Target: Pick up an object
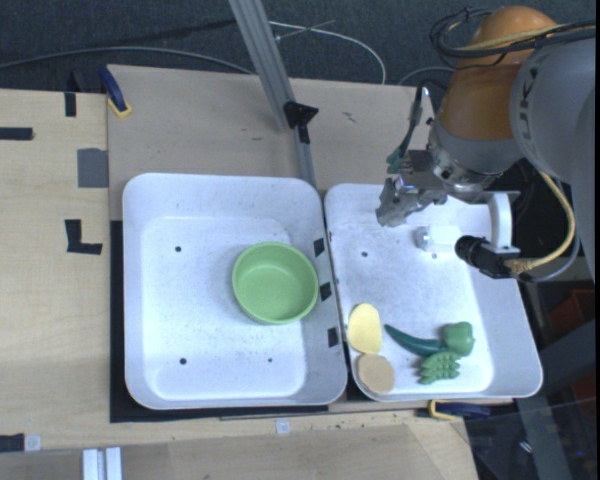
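My gripper [395,211] hangs over the back left part of the right bin [500,313], well above its floor. No object shows between its fingers. At the front of that bin lie a yellow oval piece [365,328], a tan round piece [376,373], a dark green pepper-like piece [412,341], a green round piece [459,337] and a bumpy green piece [439,368]. All of these lie well in front of the gripper. A green bowl [274,282] stands in the left bin [160,268].
A grey slanted pole [265,63] crosses the back of the bench and ends near the left bin's back right corner. Cables [330,38] run behind the bins. The arm's orange band [495,68] and body stand over the right bin's back right.
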You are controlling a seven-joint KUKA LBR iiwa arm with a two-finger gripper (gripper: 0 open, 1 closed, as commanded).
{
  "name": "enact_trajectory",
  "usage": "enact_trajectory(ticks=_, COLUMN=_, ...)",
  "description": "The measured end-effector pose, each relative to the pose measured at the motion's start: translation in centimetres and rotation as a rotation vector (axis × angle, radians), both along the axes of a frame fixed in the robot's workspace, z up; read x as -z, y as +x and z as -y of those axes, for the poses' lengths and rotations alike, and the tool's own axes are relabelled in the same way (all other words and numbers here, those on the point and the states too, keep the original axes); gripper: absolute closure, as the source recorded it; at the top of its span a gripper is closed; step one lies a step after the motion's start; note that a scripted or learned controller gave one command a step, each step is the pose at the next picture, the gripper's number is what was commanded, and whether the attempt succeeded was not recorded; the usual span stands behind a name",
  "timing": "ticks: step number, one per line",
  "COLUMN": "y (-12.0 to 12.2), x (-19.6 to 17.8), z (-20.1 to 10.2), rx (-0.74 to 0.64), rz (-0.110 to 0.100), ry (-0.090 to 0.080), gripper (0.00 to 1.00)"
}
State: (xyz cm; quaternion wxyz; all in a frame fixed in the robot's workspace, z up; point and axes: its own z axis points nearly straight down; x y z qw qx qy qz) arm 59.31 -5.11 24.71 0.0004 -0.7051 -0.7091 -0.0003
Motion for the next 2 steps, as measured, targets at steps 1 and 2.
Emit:
enact_trajectory(ticks=1, y=1.1, x=1.7, z=-5.2, rx=0.000, rz=-0.003, ry=0.000, gripper=1.00)
enact_trajectory(ticks=2, y=2.8, x=2.9, z=-10.7, rx=-0.001, rz=-0.001, ry=-0.001, gripper=1.00)
